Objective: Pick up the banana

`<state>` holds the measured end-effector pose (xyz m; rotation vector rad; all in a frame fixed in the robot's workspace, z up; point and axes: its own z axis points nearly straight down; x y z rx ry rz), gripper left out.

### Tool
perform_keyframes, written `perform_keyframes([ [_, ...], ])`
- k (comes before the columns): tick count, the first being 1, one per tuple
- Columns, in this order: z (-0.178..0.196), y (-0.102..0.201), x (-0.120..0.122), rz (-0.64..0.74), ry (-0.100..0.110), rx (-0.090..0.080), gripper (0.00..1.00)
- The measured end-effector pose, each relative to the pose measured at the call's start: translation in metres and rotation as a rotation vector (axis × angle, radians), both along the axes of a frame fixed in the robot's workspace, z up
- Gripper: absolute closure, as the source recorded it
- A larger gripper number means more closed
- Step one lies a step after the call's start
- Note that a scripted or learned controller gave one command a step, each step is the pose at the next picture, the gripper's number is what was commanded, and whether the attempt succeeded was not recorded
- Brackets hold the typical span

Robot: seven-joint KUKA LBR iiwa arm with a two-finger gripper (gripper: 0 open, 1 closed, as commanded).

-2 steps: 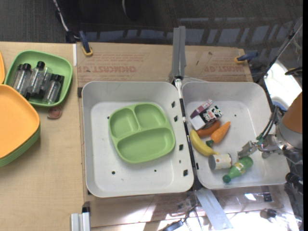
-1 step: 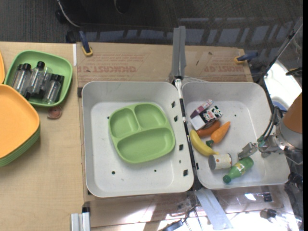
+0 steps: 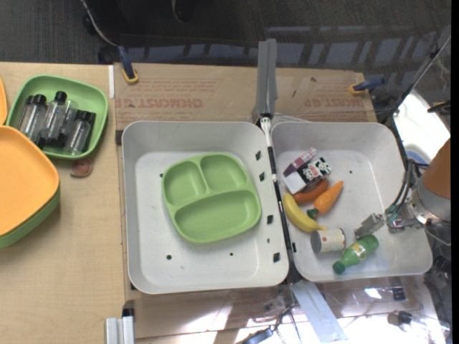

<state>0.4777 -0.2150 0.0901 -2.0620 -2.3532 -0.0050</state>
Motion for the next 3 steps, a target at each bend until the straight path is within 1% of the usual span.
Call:
perform_keyframes([
  [2, -0.0001, -0.0024, -0.0005, 0.128, -0.002, -0.002, 0.0],
  [3, 0.0086, -0.0034, -0.0002, 0.126, -0.004, -0.006, 1.0],
])
